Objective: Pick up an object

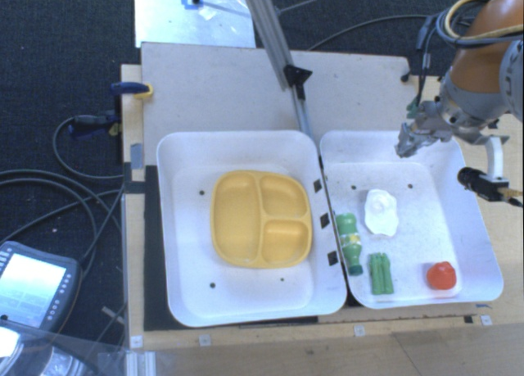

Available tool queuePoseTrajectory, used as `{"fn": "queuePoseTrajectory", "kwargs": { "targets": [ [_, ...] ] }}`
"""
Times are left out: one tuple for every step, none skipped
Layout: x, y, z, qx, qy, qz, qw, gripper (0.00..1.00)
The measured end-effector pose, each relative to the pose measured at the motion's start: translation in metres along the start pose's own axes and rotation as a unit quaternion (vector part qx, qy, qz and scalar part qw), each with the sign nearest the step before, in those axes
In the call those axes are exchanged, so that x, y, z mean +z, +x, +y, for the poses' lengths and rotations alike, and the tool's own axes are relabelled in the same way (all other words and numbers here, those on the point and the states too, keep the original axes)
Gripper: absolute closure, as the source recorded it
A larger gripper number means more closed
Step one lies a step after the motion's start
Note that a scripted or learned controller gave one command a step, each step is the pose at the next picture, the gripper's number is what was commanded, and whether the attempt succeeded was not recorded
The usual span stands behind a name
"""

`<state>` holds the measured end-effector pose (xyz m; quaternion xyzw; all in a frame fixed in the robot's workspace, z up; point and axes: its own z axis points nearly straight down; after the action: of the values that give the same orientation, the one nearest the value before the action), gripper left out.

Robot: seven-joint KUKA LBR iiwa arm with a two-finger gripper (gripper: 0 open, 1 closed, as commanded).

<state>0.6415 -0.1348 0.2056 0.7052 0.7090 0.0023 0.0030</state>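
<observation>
Bench (229, 88) bears left bin (176, 227), right bin (471, 227).

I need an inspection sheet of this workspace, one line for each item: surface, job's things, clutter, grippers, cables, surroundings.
Surface: bench bearing left bin and right bin, side by side.
Job's things: right bin holds white object, green bottle, green ridged piece, red object, all apart.
Clutter: yellow divided tray in left bin.
Grippers: gripper above right bin's far edge, holding nothing visible.
Cables: black cables on floor at left.
Surroundings: dark carpet; handheld screen lower left; blue clamp.
</observation>
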Motion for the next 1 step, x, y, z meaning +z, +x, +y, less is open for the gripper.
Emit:
{"fn": "queuePoseTrajectory", "kwargs": {
  "targets": [
    [-0.0390,0.0001,0.0019,-0.001,0.000,0.000,1.0000,1.00]
  ]
}}
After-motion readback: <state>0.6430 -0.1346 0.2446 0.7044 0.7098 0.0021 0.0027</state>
